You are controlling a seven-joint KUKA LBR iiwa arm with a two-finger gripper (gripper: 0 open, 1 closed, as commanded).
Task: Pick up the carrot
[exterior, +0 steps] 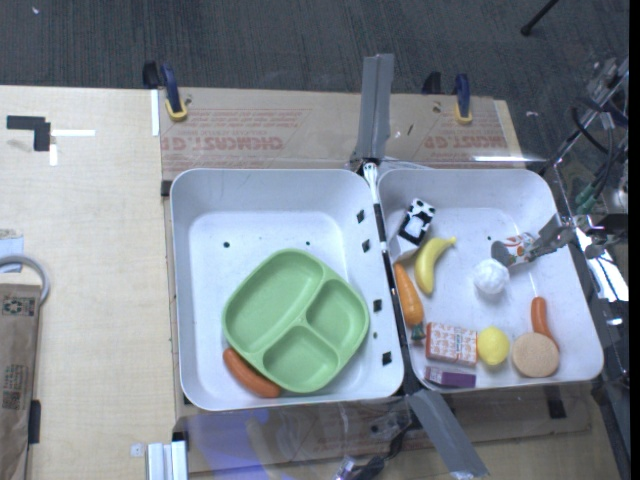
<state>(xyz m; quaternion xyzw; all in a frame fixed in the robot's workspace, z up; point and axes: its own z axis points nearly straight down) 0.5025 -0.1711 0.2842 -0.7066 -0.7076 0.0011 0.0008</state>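
Note:
The carrot (pixel 407 294) is a slim orange piece lying lengthwise against the left wall of the right bin (pixel 470 190), just below and left of the banana (pixel 432 262). My gripper (pixel 517 250) reaches in from the right over the upper right part of that bin. Its tip is close to a white ball (pixel 490 278) and well to the right of the carrot. Nothing can be seen held in it.
The right bin also holds a black-and-white toy (pixel 417 221), a small box (pixel 451 343), a lemon (pixel 492 346), a tan round disc (pixel 535 355), a short red-orange sausage (pixel 540 314) and a purple item (pixel 450 376). The left bin (pixel 200 268) holds a green divided plate (pixel 296 320) and an orange sausage (pixel 250 373).

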